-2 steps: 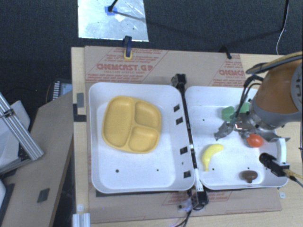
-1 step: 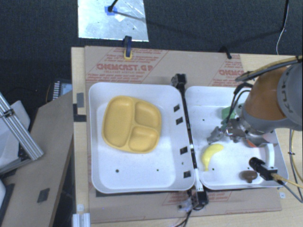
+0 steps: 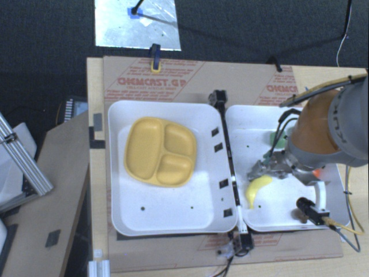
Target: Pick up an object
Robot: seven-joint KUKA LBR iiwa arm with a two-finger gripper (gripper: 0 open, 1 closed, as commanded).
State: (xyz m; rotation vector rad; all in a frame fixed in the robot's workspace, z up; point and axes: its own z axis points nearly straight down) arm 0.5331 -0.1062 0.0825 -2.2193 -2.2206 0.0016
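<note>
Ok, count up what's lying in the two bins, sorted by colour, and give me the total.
Yellow: 2, the plate in the left bin and the banana in the right bin.
Green: 1, a green item in the right bin, partly hidden by the arm.
Total: 3.

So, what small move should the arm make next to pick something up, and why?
Probably ease the gripper down onto the yellow banana-shaped object in the right bin. The object lies right next to the gripper, with bare bin floor around it. The green object is partly hidden behind the arm, so it seems a worse target.
</note>
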